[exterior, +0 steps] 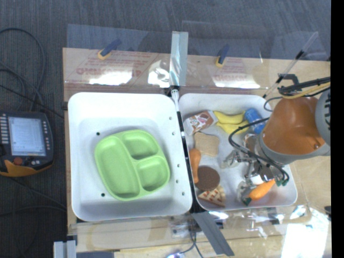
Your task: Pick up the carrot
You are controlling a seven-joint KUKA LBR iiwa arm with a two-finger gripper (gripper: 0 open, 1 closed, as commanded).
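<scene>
Two bins side by side on the desk (80, 58). Left bin (80, 198): divided plate (131, 163) at centre. Right bin (287, 195): banana (231, 120) at 12 o'clock, packet (200, 121) at 11, bread slice (207, 143) just below it, cookie (208, 175) at 8, pizza wedge (212, 196) at 7, touching the cookie. Carrot (260, 190) at 5 o'clock, gripper (257, 179) directly over it. Pendant (24, 141) lies off the desk at 9 o'clock.

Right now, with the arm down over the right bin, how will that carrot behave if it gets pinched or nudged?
The carrot looks like a rigid, glossy toy, so probably stiff, light and a bit slippery. Its rounded, tapered shape may roll or pivot if nudged. It lies near the bin's front right corner, under the gripper, so it could jam against the wall.
</scene>
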